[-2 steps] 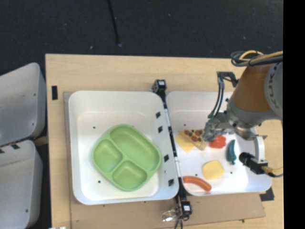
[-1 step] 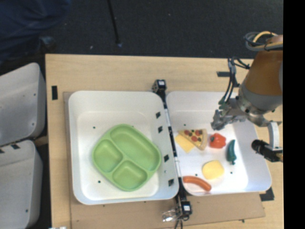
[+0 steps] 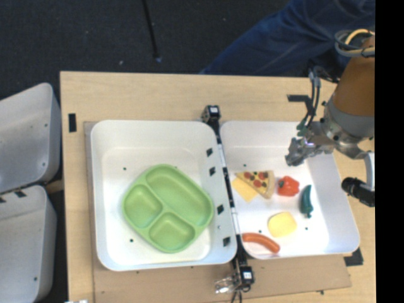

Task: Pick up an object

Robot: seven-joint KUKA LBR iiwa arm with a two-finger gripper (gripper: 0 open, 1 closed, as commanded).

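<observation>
The tool [image 3: 298, 151] hangs over the upper part of the right bin [image 3: 252, 134]; I cannot tell how it is set, and nothing shows in it. Just below it lie a red pepper [image 3: 288, 185] and a pizza slice [image 3: 259, 182], apart from it.

This looks like a robotics lab set up for grasping trials, not a home or kitchen. A plain pale wooden table [image 3: 158, 93] carries two shallow white bins [image 3: 101, 169] clipped together side by side, with small black fixtures along the join and at their corners. The food in them is plastic toy food: a pizza slice [image 3: 255, 183], a sausage [image 3: 260, 243], a green divided plate [image 3: 167, 208]. A grey and orange industrial arm [image 3: 353, 100] reaches in over dark carpet [image 3: 95, 24], beside white chairs [image 3: 25, 137].
</observation>
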